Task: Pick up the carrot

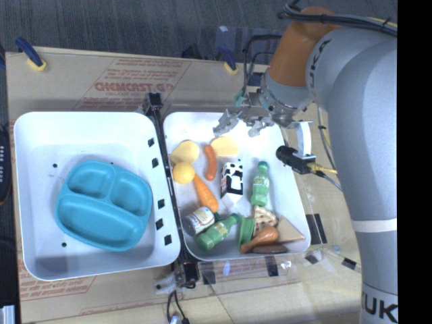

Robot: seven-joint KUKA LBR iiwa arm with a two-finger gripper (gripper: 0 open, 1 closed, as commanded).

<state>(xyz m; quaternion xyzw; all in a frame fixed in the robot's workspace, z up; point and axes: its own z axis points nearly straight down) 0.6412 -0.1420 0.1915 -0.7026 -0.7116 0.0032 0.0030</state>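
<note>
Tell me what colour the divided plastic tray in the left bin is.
Light blue divided plastic tray, clearest in the camera view.

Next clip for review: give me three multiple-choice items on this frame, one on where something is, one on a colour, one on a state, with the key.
1. Where does the carrot lie?
A. in the left bin
B. in the right bin
C. on the bench

2. What colour is the tray?
A. blue
B. red
C. yellow

3. How does the gripper stand to the carrot?
A. clamped on it
B. lifting it
C. apart from it, at the bin's far edge

Key: 1 B, the carrot rests among the items in the right bin. 2 A, the divided tray in the left bin is blue. 3 C, the gripper is at the far edge, the carrot mid-bin.
</note>
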